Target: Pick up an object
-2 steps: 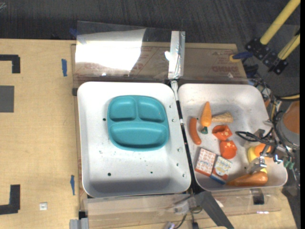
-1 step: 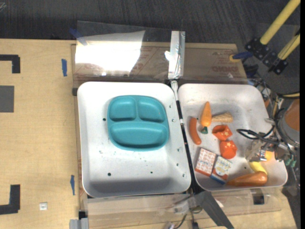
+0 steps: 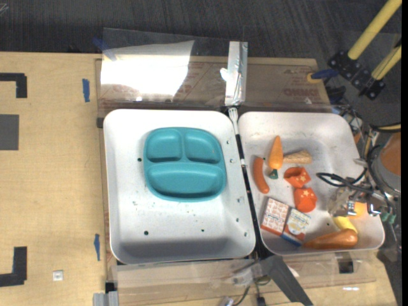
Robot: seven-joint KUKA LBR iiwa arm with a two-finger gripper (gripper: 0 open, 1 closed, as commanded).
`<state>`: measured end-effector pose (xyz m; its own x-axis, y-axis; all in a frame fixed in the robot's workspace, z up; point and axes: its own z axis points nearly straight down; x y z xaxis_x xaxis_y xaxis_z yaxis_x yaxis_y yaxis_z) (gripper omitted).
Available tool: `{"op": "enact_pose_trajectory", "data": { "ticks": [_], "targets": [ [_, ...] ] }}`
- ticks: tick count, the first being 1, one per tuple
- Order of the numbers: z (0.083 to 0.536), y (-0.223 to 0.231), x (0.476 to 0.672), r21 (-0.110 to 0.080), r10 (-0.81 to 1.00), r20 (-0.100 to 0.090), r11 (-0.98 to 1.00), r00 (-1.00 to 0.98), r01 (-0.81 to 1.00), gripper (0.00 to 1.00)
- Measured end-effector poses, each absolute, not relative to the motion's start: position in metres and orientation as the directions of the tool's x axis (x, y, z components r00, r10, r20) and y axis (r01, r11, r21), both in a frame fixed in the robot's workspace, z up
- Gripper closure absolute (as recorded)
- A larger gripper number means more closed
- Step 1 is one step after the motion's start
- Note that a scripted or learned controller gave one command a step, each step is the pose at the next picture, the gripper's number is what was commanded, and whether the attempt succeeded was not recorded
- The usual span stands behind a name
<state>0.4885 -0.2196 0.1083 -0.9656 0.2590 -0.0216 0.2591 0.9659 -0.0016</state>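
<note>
The right bin holds several toy foods. An orange carrot lies next to a tan bread stick and a red sausage. Below them are a red pepper piece and a red tomato. Two small printed boxes sit near the front. A long orange piece lies along the front wall, with a yellow piece just above it. My gripper hangs low at the bin's right side, just above the yellow piece, amid black cables.
The left bin holds a teal divided plate. A clear plastic sheet and a taped strip lie behind the bins. Yellow-legged equipment stands at the back right. Wooden bench surface lies to the left.
</note>
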Motion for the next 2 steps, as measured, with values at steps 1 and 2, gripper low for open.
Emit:
{"op": "enact_pose_trajectory", "data": {
  "ticks": [1,2],
  "targets": [
    [0.09,-0.223,0.495,0.002,0.342,-0.008,0.94,-0.94,0.342,0.0],
    [0.101,-0.223,0.497,0.001,0.34,-0.018,0.94,-0.94,0.34,1.0]
  ]
}}
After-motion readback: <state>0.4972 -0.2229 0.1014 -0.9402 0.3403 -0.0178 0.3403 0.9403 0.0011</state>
